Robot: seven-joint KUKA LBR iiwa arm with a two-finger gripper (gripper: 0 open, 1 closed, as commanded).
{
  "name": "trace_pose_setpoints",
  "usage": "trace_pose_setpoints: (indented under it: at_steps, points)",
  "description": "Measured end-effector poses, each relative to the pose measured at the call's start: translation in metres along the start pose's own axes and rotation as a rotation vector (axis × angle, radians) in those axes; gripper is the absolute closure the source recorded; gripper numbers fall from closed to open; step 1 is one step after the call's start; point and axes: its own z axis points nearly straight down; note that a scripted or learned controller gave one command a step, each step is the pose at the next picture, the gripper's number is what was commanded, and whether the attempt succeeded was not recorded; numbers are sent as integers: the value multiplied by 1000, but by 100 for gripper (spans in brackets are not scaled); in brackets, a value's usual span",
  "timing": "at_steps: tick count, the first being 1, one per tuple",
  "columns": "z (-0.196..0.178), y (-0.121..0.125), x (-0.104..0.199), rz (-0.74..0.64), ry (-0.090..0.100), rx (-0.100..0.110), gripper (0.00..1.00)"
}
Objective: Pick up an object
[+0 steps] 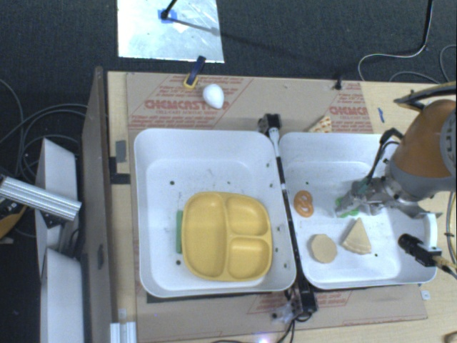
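Tool (348, 204) low in the right bin (335, 148), over a green item (347, 210); finger state unclear. Wedge (357, 237), round biscuit (323, 248) and pretzel (303, 203) lie nearby. Yellow tray (227, 234) in left bin (207, 148).

You're looking at a robotics lab: a bench (235, 95) topped with printed cardboard, two white bins (214, 148) clamped side by side, loose cables (32, 131) on dark carpet (57, 27), aluminium framing (39, 197) at the bench's left edge.
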Motion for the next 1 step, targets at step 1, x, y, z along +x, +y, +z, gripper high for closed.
trace_pose_setpoints:
  at_steps: [1]
  points:
    - [-43, 80, -32, -1, -17, -23, 0]
